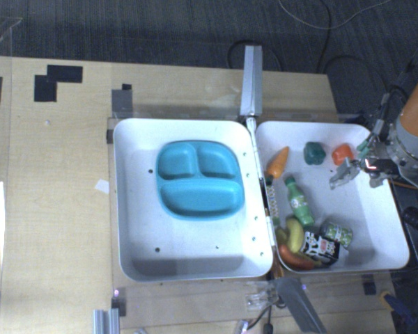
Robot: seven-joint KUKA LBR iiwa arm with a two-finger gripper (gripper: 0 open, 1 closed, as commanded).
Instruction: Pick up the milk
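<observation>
Black-and-white milk carton (319, 246) lying at right bin (386, 218) front, print unreadable, tool (348, 173) apart above, fingers spread, holding nothing.

The arm (414, 127) is grey, with an orange band curving across its upper part at the frame's right edge. Below the band sits a pale grey wrist block with dark cables beside it. The claw (340, 176) is slim, grey metal, with a small reddish light near its base.
</observation>
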